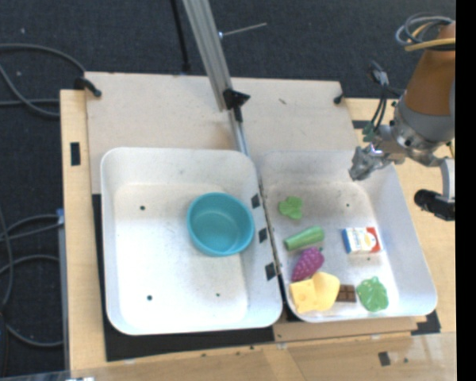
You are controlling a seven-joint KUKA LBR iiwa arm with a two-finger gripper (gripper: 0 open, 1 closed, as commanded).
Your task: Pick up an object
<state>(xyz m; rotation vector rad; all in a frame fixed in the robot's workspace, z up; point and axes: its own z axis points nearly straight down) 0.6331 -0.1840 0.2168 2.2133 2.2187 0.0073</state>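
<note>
Reaching in from the right, grey arm (428, 94) with orange band, gripper (366, 163) poised over the far right corner of the right bin (404, 236). Nothing between the fingers; whether jaws stand wide or narrow, cannot tell at this size and angle.

Gathered in the right bin, well apart from the gripper: small green lumpy toy (290, 207) near the left wall; green cylinder (304, 237) just below it, lying tilted; purple grape bunch (307, 263) beside and below that cylinder; yellow wedge-shaped piece (316, 293) at the near left corner, touching the grapes' lower end. Small white carton with red and blue print (360, 240) lying toward the right side. Green leafy toy (372, 294) near the front wall, with a small brown block (346, 294) between it and the yellow piece.

Sitting in the left bin (143, 292): teal bowl (220, 224), upright, toward the right side, apart from the walls.

Rising from between the bins toward the top edge: slanted aluminium pole (210, 42).
</note>
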